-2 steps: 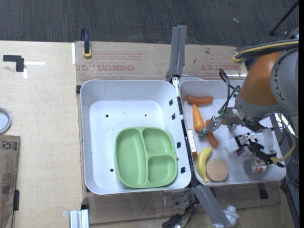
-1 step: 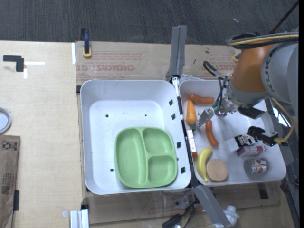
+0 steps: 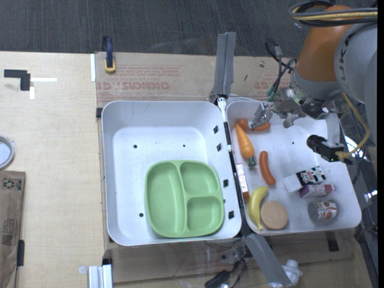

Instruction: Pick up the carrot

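An orange carrot (image 3: 243, 141) with a green tip lies along the left wall of the right bin (image 3: 348, 218), its top end toward the back. My gripper (image 3: 261, 121) hangs over the bin's back left part, just right of the carrot's upper end and close above it. A small orange piece shows by its fingertips; I cannot make out whether it touches the carrot or whether the fingers are spread.
The right bin also holds a red sausage (image 3: 267, 168), a banana (image 3: 257, 204), a round tan biscuit (image 3: 275, 215), a small carton (image 3: 309, 180) and a can (image 3: 324, 209). The left bin (image 3: 120, 161) holds a green divided plate (image 3: 185, 198).
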